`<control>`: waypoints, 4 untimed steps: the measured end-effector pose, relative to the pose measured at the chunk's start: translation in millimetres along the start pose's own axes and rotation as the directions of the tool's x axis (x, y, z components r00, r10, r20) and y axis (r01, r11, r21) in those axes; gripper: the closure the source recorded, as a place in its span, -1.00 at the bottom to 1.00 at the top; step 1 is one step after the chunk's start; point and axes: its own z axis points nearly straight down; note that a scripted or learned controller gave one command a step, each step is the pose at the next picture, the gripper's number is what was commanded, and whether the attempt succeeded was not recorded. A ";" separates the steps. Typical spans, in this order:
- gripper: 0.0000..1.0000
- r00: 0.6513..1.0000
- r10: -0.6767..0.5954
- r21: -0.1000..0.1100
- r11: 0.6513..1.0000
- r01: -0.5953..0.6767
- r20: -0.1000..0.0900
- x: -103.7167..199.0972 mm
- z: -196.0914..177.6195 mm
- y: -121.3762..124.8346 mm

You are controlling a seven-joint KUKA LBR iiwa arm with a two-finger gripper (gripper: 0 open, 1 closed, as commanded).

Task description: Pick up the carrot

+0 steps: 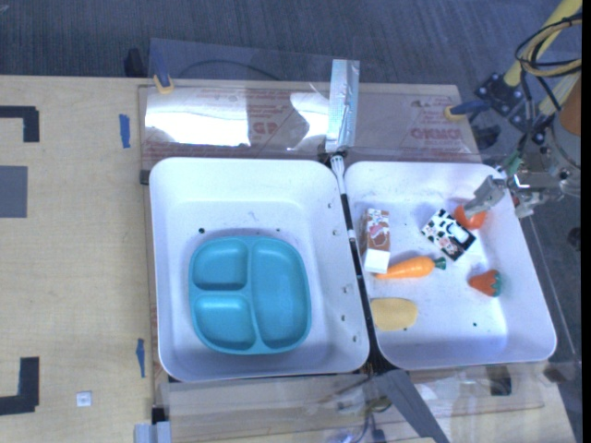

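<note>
The carrot is orange with a green stub at its right end. It lies on its side near the middle of the right bin. My gripper hangs over that bin's upper right corner, up and to the right of the carrot and well apart from it. Its fingers are spread open with nothing between them. One fingertip sits just above a small orange-red piece.
Around the carrot are a brown and white carton, a black-and-white patterned pack, a strawberry and a yellow piece. The left bin holds a blue divided plate. Yellow cables run at the top right.
</note>
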 end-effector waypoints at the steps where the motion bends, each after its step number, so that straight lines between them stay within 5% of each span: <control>1: -1.00 0.970 -0.243 0.004 0.970 0.243 -0.003 74.4 107.9 -9.6; 2: -1.00 0.928 -0.374 -0.007 0.927 0.374 0.002 147.2 41.0 -33.0; 3: -1.00 0.986 -0.168 -0.002 0.986 0.168 0.001 86.2 119.1 -37.5; 4: 1.00 0.986 -0.167 -0.004 0.986 0.167 0.001 86.3 109.1 -36.8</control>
